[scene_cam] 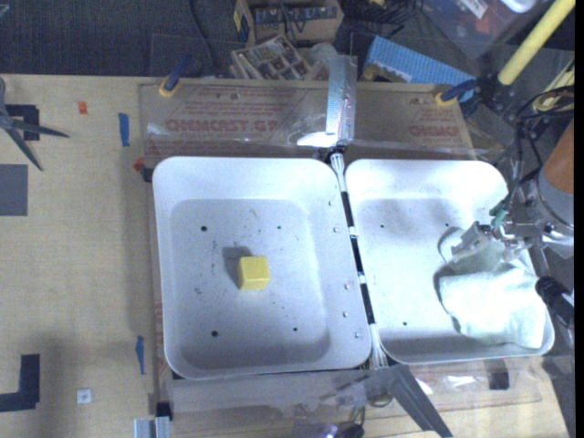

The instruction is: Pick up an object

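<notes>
A small yellow block (pixel 255 273) lies near the middle of the left bin (pixel 182 190). In the right bin (pixel 401 190), a crumpled white cloth (pixel 493 304) sits in the near right corner. My gripper (pixel 477 242) hangs low over the right side of that bin, just above the cloth's upper edge, with the arm coming in from the right. It is far from the yellow block.
A metal divider (pixel 347 226) with clips runs between the two bins. Cardboard sheets (pixel 237 117) and a bracket lie behind the bins. Blue tape marks and dark tools sit on the wooden bench (pixel 64 272) at left.
</notes>
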`<state>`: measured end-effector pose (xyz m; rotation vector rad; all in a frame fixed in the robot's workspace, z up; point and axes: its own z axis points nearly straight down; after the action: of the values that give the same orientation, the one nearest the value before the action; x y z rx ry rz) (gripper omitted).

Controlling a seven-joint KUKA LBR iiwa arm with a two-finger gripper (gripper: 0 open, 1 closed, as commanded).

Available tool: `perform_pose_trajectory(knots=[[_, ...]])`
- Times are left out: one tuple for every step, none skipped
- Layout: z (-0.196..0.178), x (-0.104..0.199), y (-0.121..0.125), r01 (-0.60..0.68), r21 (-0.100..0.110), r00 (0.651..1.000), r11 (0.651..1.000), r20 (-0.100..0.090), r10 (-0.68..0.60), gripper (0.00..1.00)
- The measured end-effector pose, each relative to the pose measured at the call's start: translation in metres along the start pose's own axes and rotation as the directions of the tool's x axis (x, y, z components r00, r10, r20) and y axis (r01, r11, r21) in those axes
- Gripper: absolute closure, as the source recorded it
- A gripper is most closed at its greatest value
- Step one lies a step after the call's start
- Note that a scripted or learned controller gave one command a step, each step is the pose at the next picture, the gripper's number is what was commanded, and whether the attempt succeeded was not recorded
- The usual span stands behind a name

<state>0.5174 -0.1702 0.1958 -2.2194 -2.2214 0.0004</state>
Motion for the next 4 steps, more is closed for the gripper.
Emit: perform_pose_trajectory(knots=[[-0.052,-0.015,-0.032,0.16,-0.005,0.987,0.987,0.004,-0.16,0.0],[0.061,0.001,-0.038,0.212,-0.002,0.977,0.977,0.001,-0.212,0.0],[0.051,-0.001,-0.038,0.208,-0.005,0.978,0.978,0.004,-0.208,1.0],[0.096,0.016,-0.026,-0.194,0.001,0.981,0.981,0.0,0.194,1.0]])
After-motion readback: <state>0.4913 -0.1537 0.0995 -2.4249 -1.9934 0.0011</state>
